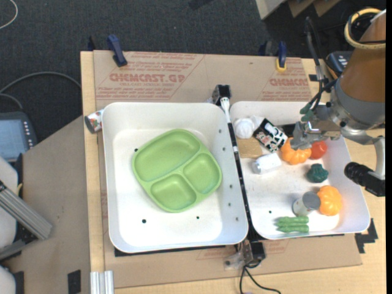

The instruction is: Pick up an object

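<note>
My gripper (304,141) hangs low over the upper middle of the right bin (269,222), reaching in from the right. Its fingertips sit right at an orange pumpkin-like toy (294,154), with a red toy (318,150) just to its right. Whether the orange toy is between the fingers is unclear. Nearby lie a black-and-white patterned box (270,135), a white round piece (244,128), a white cylinder (266,163), a dark green toy (316,174), a second orange toy (329,199) beside a grey disc (305,203), and green pea pods (291,225).
The left bin (122,225) bears a green three-compartment plate (177,169). A black divider strip (236,158) runs between the bins. A tan card (246,147) lies at the right bin's left side. Blue clamps (116,49) hold the cardboard base at the far edge.
</note>
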